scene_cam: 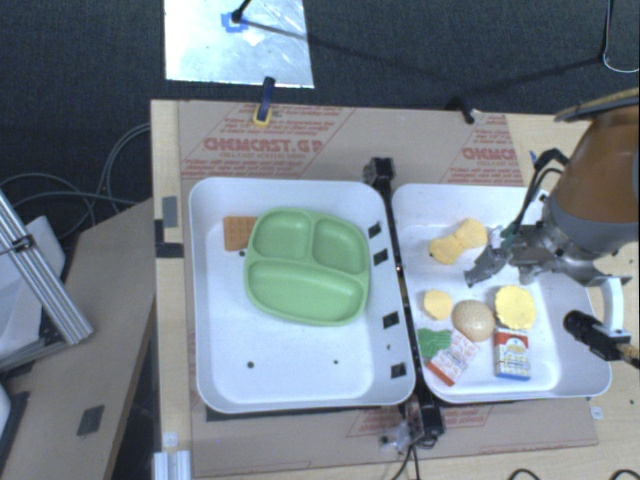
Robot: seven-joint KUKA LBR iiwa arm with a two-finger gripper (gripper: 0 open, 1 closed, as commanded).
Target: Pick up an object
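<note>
The gripper (487,267) hung low over the right bin (570,383), and nothing could be seen caught in it; whether it was released or clenched could not be made out. Just beyond and to the left of the jaws lay a lumpy yellow piece (460,241), close to them but apart. Just on the near side of the jaws lay a yellow disc (516,306), with a tan ball (473,318) touching its left edge and a small yellow lump (437,303) further left. Nearer still than these were a red carton (512,354) and a green-and-red packet (446,352), well apart from the jaws. Far to the left of the jaws, in the left bin (215,368), sat a green tray (307,265) with an orange cracker (237,232) at its far left corner. The arm (598,193) came in from the right, its orange band above the grey wrist, and the gripper slanted down and leftward. The bins sat side by side on a brown printed board (300,140); beyond it the dark floor (80,58) bore a shiny sheet (238,28), and cables ran at the left.
</note>
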